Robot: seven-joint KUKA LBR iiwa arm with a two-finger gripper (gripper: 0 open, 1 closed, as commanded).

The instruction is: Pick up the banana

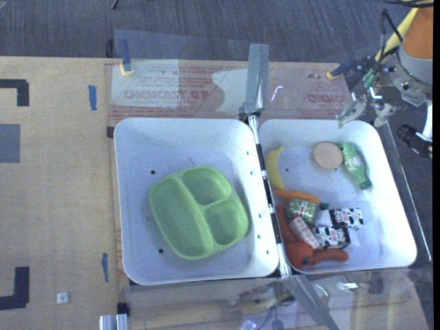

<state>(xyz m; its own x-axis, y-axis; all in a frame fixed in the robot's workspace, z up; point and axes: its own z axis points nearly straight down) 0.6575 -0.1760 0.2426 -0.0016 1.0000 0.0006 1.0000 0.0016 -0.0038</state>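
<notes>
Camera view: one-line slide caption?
Hand open above the right bin's far edge; banana lies by its left wall, green tray in left bin.

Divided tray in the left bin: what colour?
Light green tray, seen in the camera view.

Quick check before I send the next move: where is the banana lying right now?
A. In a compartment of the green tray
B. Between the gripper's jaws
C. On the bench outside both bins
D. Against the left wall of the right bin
D: the banana lies in the right bin along its left wall, just above the carrot, while the gripper is over that bin's upper right corner.
</notes>
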